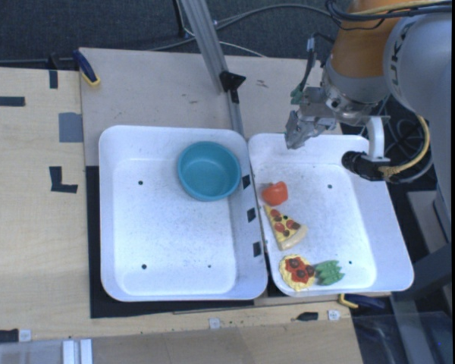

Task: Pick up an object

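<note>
You are looking at the gripper hanging over the upper left corner of the right bin, right of frame centre. Its fingers are tapering down to a single dark tip with no gap visible between them, so they are reading as pressed together, and nothing is sitting between them.

The things you could pick are lying lower in that bin, along its left wall: a small red piece just below the gripper, a toy pizza slice under that, and a round yellow piece with red topping touching a green leafy piece near the bottom edge. A blue bowl is sitting in the upper right of the left bin.

Here is where you are risking trouble. If the gripper is descending from where it is now, it is meeting bare bin floor near the corner, or clipping the rim between the bins. The red piece is hugging the left wall, so one finger may be landing on the wall instead of beside it. The pizza slice is lying flat and may be sliding out rather than lifting.
</note>
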Available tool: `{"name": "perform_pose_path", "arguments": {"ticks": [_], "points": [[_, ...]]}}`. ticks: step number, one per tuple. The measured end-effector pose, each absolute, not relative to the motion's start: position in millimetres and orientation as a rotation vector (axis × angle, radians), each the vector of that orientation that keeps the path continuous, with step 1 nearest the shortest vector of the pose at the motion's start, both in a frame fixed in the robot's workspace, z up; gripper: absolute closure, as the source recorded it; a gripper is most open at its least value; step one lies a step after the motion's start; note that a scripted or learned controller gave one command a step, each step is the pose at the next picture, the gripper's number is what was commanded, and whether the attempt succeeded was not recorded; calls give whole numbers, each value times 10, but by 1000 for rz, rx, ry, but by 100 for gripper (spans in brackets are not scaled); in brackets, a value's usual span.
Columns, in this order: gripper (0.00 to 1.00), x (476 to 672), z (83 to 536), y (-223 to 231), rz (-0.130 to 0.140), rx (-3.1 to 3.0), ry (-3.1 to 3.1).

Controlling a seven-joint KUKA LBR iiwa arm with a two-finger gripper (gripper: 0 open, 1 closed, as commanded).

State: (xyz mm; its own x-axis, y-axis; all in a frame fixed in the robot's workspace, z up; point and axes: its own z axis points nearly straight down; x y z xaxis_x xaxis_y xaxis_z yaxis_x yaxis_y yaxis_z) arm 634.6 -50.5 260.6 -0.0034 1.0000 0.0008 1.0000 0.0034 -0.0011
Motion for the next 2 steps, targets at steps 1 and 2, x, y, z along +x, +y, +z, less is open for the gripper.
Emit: {"name": "perform_pose_path", "arguments": {"ticks": [1,2], "points": [[100,6194,2428,12,1,-2215,-2225],[100,5993,2318,393,1,-2217,-2224]]}}
